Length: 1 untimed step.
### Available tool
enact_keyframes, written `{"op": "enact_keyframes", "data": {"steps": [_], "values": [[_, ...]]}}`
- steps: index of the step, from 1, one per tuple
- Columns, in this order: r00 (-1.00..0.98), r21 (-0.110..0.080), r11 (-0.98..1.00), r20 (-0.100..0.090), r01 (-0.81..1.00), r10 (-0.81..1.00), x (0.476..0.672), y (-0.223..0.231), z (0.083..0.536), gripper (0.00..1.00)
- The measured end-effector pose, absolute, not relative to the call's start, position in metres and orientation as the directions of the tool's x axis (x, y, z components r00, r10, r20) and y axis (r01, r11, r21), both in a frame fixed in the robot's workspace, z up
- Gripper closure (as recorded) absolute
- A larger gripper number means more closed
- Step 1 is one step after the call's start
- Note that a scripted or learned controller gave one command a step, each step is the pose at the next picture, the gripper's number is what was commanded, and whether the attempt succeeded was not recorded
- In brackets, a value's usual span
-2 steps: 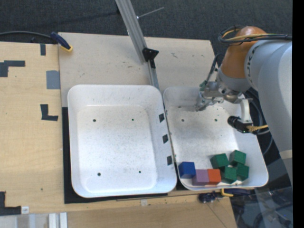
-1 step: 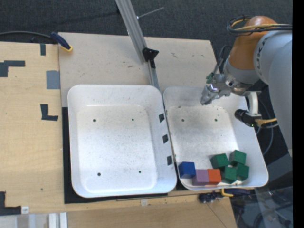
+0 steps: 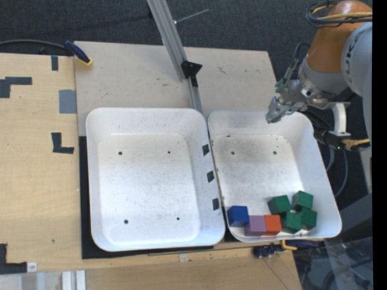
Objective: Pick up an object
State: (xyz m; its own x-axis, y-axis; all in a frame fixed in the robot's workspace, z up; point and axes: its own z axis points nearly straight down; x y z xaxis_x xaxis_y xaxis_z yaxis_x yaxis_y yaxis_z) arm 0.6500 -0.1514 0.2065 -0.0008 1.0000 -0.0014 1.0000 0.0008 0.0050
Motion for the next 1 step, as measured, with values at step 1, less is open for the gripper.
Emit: {"op": "enact_keyframes", "data": {"steps": [1], "values": [[-0.003,0.007,0.003,-0.001,1.000,1.000,0.6501,-0.1433,0.2674,1.00]]}}
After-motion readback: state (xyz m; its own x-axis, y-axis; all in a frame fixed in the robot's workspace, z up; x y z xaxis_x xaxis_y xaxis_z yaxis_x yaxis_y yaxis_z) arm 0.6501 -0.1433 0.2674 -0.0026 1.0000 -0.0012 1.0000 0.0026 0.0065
